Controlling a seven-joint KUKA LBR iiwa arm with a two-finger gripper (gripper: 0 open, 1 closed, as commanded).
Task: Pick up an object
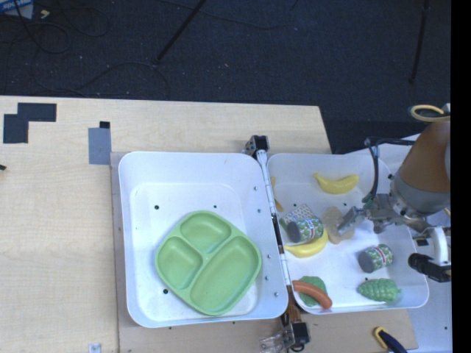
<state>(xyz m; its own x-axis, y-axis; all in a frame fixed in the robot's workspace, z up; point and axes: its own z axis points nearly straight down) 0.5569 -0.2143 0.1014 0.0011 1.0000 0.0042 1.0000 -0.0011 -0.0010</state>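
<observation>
Here, patterned can [375, 257], label unreadable, claw [346, 223] near

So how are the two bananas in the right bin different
The upper banana lies alone on bare bin floor near the far wall. The lower banana sits mid-bin, partly covered by a patterned cup resting on it. Both are yellow and curved.

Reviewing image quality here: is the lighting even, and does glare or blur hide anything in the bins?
Camera view: lighting is even and soft; the white right bin and left bin look bright but not blown out. The green divided plate is clear. The gripper area is soft, its fingers hard to resolve. The floor behind is dark.
</observation>
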